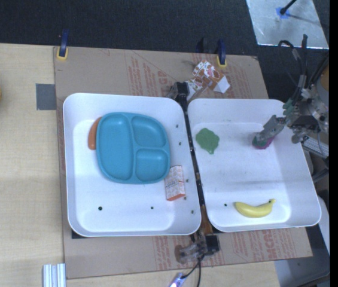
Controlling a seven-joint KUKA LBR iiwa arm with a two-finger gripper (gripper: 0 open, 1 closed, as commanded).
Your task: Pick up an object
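A yellow banana (255, 208) is lying nearest the camera, in the front part of the right bin (294, 178), its long axis running roughly left to right along the bin's front wall. Farther back, the gripper (265, 137) is reaching in from the right and hanging over the rear right part of that bin, with something purplish at its tip; whether the claw is wide or closed cannot be told. A green lump (207, 140) is sitting to its left, about level with it. In the left bin (76, 160), a blue divided plate (133, 147) is resting. The banana is lying well apart from the gripper, toward the front, so the coming move is likely calling for a reach forward.
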